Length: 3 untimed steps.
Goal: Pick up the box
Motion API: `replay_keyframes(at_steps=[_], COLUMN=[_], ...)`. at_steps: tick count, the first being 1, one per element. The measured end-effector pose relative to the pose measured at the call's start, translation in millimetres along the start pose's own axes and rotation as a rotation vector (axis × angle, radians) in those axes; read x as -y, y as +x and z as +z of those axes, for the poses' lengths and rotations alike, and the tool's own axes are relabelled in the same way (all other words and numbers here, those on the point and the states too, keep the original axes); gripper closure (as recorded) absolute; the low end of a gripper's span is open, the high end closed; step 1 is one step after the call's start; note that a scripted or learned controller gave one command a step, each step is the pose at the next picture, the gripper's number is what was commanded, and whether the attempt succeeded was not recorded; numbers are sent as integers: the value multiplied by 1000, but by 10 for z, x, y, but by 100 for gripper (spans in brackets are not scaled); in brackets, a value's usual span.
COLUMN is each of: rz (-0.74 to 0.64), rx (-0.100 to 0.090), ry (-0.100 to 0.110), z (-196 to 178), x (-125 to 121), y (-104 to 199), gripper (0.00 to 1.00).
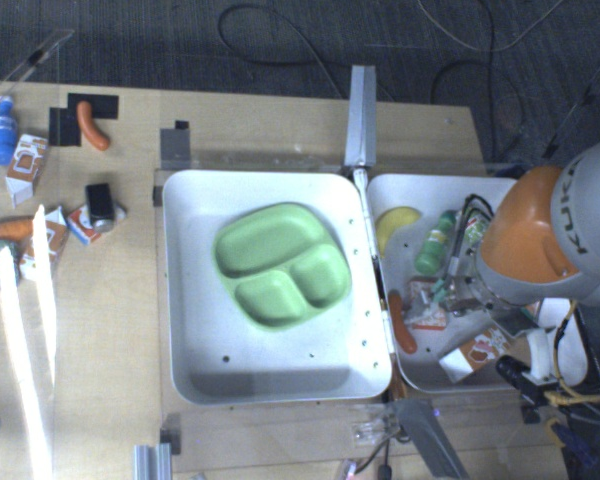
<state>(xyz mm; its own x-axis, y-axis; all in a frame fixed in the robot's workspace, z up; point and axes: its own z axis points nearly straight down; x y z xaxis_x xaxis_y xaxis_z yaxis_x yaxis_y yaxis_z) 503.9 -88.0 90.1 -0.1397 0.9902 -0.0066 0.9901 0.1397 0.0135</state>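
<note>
Box (472, 354) lies at the near edge of the right bin (420, 378), just beside the end effector (458, 298), whose state I cannot tell; I'd centre over it before descending.

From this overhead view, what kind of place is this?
Likely a robotics lab bin-picking bench: a KUKA arm reaches over two white bins, toy food such as a green bottle lies in the right one, and cables run across the carpet.
</note>
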Motion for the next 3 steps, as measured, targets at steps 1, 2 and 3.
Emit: replay_keyframes(at_steps=[1,2,3], rz=[-7,24,73], rx=[-2,-6,-5], ry=[-3,11,14], z=[-80,-1335,-920], x=[-30,-213,-218], y=[35,432,60], gripper=[100,100,100])
